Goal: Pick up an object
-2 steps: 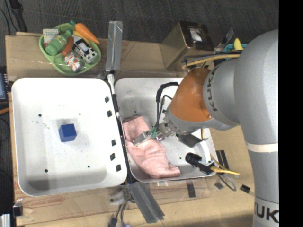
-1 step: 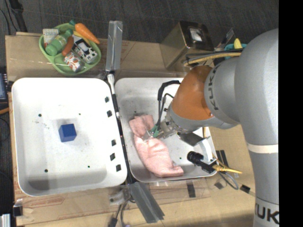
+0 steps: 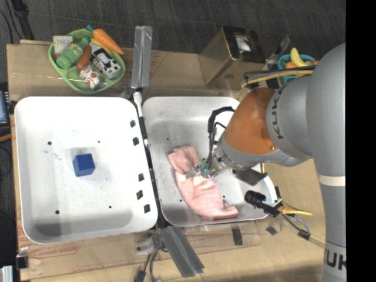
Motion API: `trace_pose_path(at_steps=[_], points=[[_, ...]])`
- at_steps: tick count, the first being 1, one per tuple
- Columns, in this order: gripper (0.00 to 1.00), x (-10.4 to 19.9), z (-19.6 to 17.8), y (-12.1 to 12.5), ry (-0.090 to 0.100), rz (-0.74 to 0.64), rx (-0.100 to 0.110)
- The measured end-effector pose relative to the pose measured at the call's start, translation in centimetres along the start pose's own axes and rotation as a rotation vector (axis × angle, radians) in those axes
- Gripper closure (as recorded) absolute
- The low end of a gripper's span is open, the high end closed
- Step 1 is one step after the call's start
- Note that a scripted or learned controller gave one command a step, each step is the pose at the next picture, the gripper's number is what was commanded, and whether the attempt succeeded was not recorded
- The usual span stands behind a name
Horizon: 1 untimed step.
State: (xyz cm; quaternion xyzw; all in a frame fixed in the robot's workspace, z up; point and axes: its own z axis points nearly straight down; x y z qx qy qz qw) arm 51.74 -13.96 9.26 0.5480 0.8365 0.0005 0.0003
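A pink cloth (image 3: 200, 187) lies crumpled in the right bin (image 3: 176, 116), stretching from the middle toward the near edge. My gripper (image 3: 205, 170) is down at the cloth's upper part, touching it, with the arm's orange band just to its right. A blue cube (image 3: 84, 164) sits alone in the left bin (image 3: 35, 122), far from the gripper.
A green bowl (image 3: 59, 69) of toy food stands on the bench beyond the left bin. A brown box (image 3: 226, 54) sits behind the right bin. The grey arm (image 3: 305, 116) covers the right bin's right side.
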Motion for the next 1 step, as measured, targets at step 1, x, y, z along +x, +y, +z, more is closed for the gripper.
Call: trace_pose_path(at_steps=[1], points=[[1.0,4.88,-9.84,2.25,-0.001,0.162,0.002]])
